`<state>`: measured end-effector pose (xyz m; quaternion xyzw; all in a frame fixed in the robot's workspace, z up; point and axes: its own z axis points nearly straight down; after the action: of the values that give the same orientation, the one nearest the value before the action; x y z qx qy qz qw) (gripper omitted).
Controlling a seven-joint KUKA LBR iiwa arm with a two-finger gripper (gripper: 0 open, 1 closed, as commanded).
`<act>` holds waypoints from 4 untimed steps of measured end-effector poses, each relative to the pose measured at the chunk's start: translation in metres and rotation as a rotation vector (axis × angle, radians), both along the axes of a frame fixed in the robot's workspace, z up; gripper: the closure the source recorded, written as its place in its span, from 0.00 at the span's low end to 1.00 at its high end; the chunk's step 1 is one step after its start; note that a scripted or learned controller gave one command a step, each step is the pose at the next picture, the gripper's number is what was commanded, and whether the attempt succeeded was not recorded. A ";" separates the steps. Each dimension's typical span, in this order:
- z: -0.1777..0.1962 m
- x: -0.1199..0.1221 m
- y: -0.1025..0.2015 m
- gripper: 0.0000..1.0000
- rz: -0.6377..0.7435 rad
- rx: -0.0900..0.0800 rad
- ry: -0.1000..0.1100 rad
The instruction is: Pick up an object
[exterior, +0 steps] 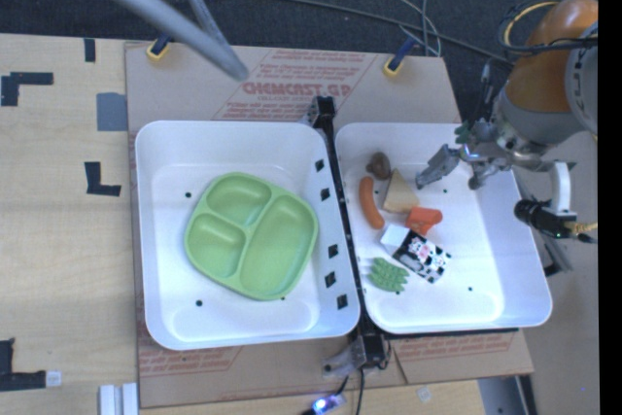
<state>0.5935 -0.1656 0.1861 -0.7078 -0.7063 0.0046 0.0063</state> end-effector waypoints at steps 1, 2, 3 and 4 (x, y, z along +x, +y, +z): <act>0.008 0.003 0.000 0.00 0.004 -0.003 -0.014; -0.038 0.005 -0.005 0.00 0.003 -0.004 -0.009; -0.096 0.002 -0.007 0.00 0.002 -0.001 -0.017; -0.096 0.005 -0.007 0.00 0.005 -0.001 -0.019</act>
<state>0.5986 -0.1722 0.0903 -0.7061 -0.7081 -0.0018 -0.0008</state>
